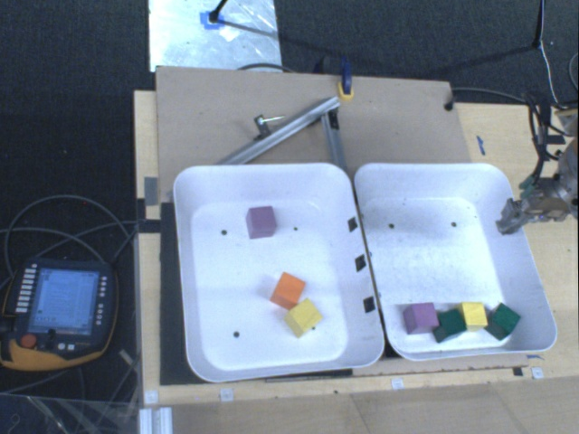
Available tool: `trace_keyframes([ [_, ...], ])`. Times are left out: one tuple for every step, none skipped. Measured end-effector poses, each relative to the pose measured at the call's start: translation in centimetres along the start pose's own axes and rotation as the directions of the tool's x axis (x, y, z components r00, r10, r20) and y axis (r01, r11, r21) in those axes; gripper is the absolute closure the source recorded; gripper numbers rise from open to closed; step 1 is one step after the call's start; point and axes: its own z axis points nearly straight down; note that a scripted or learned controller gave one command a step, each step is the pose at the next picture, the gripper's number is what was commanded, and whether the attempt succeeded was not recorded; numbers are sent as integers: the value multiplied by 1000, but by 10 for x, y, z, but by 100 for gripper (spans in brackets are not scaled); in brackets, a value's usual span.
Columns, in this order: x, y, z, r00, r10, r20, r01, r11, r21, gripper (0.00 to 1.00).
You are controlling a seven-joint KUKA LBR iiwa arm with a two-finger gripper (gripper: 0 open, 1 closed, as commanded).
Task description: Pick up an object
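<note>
Nearest the lower edge of the view: right bin [534, 287], front wall, a row of four blocks. Listed left to right: purple block [420, 316]; dark green block [448, 325], touching the purple one; small yellow block [474, 315], touching that green block; second green block [503, 320], in the front right corner.

Left bin [194, 269], white, shallow, set beside the right bin with rims touching. Contents: yellow cube [304, 317], toward the front; orange cube [288, 289], just behind the yellow one and touching it at a corner; purple cube [261, 221], alone, well apart toward the back.

Claw [508, 220]: at the right rim of the right bin, toward its back half, well apart from the row of four blocks. Nothing seen between its tips; whether it is spread or pressed together cannot be told at this size.

Bench [398, 107]: brown board carrying both bins. Metal bar [280, 132] lying slantwise behind the left bin.

Handheld control pendant [56, 310]: off the bench to the left, on dark floor, cable looped around it.
</note>
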Motion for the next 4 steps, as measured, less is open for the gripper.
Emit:
trace_keyframes([
  [0,2,-65,1000,-1,0,1,1000,0,100],
  [-1,3,-73,1000,0,-1,0,1000,5,100],
  [47,2,-56,1000,-4,-5,4,1000,9,100],
  [93,2,-57,1000,-5,-5,5,1000,7,100],
])
